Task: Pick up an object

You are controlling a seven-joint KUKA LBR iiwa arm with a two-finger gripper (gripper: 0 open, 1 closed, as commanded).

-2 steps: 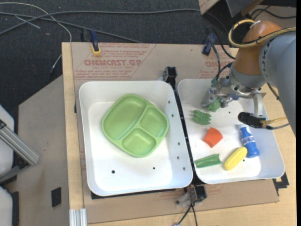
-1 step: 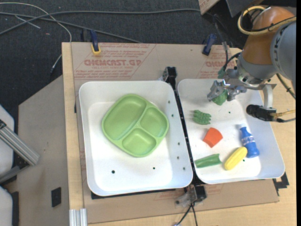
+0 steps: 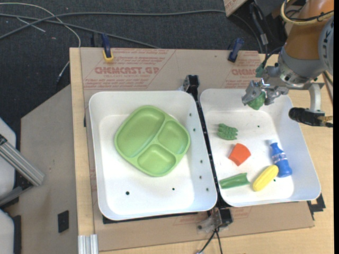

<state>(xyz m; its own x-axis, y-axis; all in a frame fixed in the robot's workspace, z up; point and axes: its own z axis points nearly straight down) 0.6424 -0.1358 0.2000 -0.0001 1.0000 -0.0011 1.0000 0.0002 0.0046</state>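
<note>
Gripper [image 3: 256,98] hangs over the right bin's [image 3: 302,187] far edge with a small green piece [image 3: 257,102] clamped between its jaws, clear of the floor; it looks light, stiff plastic, likely slippery, so a grip across its middle seems safest

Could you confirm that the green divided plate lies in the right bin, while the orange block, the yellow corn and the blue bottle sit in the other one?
Not quite: the camera view shows the green divided plate in the left bin. The orange block, yellow corn and blue bottle sit in the right bin, as you otherwise describe.
</note>
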